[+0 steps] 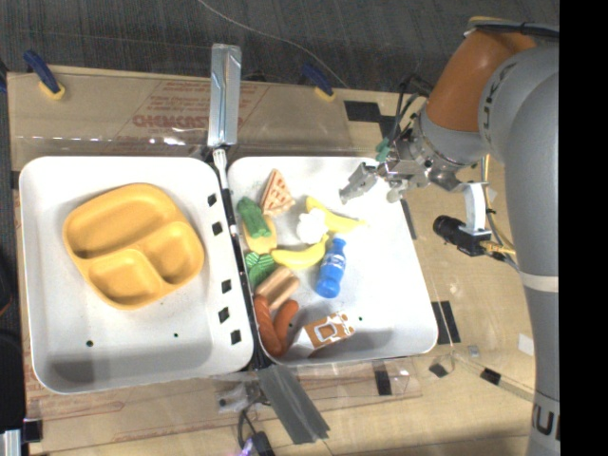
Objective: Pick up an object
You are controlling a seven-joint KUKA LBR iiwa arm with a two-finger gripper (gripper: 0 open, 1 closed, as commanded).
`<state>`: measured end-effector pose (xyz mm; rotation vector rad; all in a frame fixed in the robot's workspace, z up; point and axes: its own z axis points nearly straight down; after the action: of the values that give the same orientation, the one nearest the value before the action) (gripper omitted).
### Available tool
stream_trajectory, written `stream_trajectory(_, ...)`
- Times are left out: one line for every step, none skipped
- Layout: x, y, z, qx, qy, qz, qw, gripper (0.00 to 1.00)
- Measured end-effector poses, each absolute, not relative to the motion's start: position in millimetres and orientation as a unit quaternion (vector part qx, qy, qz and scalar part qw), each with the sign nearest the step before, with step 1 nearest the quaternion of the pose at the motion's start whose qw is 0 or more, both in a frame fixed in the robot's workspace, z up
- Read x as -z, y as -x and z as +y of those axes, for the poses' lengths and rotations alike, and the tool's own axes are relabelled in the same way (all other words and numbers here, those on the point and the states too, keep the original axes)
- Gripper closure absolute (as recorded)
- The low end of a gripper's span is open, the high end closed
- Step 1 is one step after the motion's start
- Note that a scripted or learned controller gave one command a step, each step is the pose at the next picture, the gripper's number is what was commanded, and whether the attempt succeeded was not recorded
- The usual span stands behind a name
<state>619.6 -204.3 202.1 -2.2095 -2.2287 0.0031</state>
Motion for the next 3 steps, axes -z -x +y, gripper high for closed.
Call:
stream_trajectory(-92.6, -579.1, -202.7, -0.0005, 0.67, -0.742, 0.001, 0.0)
stream_trajectory(-102.6, -579.8, -202.4, -0.0007, 0.669, -0.743, 0.001, 1.0)
stream_trajectory(-205.5, -594.1, -211.9, 0.0014, 0.639, -0.769, -0.004, 1.0)
